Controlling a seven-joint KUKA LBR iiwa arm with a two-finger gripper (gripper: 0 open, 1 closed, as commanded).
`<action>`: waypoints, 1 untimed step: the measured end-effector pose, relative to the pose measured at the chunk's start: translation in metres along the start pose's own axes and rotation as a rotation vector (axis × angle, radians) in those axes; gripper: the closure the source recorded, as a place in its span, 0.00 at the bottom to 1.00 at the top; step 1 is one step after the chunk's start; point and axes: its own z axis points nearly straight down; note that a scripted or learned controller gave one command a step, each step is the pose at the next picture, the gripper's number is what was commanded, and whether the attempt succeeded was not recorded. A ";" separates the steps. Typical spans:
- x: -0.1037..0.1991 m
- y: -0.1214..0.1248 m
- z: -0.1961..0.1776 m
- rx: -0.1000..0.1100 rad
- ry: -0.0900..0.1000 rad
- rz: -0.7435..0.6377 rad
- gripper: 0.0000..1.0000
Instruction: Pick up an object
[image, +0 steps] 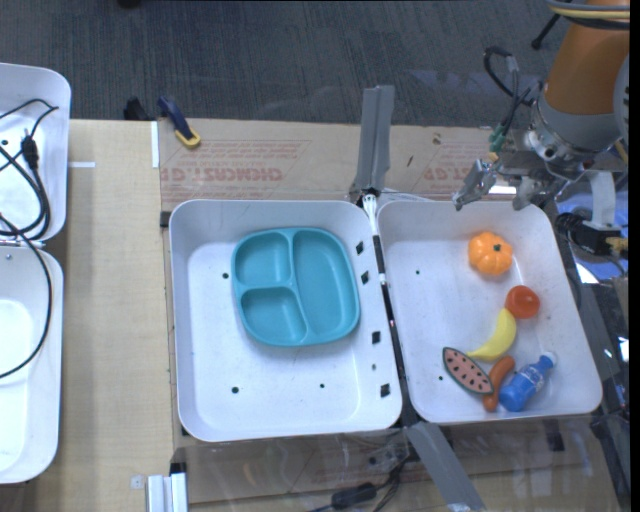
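Hovering: from my remote seat I see the gripper (497, 186) poised over the far edge of the right bin (432, 330), its two fingers spread apart with nothing between them.
Arm: grey wrist with the orange band (590, 60) reaching in from the far right.
Right bin contents: a small orange pumpkin (491, 254) sits towards the far side, apart from the rest; nearer to me, an orange-red tomato (522, 301), a yellow banana (496, 337), a watermelon slice (467, 370), a carrot (497, 377) and a blue bottle (525, 382) lie bunched together at the near right corner.
Closest to the gripper: the pumpkin, just on the near side of the fingers, not touched.
Left bin (200, 340): a teal three-compartment plate (296, 285) lies flat in its far half.
Bench: a yellow-and-blue clamp (178, 122) rests on the far left of the cardboard sheet (260, 160).
Far left: white trays with black cables (25, 190) looped over them.
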 end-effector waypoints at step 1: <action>-0.046 -0.002 0.104 0.001 -0.001 0.003 0.00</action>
